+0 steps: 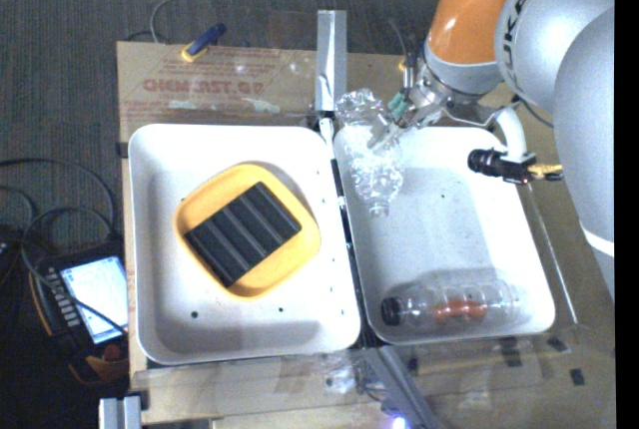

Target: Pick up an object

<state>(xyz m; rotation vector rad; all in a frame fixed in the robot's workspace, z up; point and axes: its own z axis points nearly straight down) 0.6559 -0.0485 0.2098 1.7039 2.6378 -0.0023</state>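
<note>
A crumpled clear plastic piece (371, 163) lies in the far left corner of the right bin (449, 227), reaching up over the bin's rim. My gripper (396, 121) is low over the top of this plastic, touching or nearly touching it; the glare hides the contact. A clear plastic bottle (449, 304) with red contents lies on its side along the near wall of the right bin. In the left bin (160, 168), a yellow block with a black ribbed top (248, 228) rests at a slant.
The grey arm with its orange band (474, 3) covers the upper right. A black fitting (496, 163) juts over the right bin's far right side. Cardboard (220, 83) with a blue and yellow tool (203, 41) lies behind the bins. A metal post (330, 58) stands between them.
</note>
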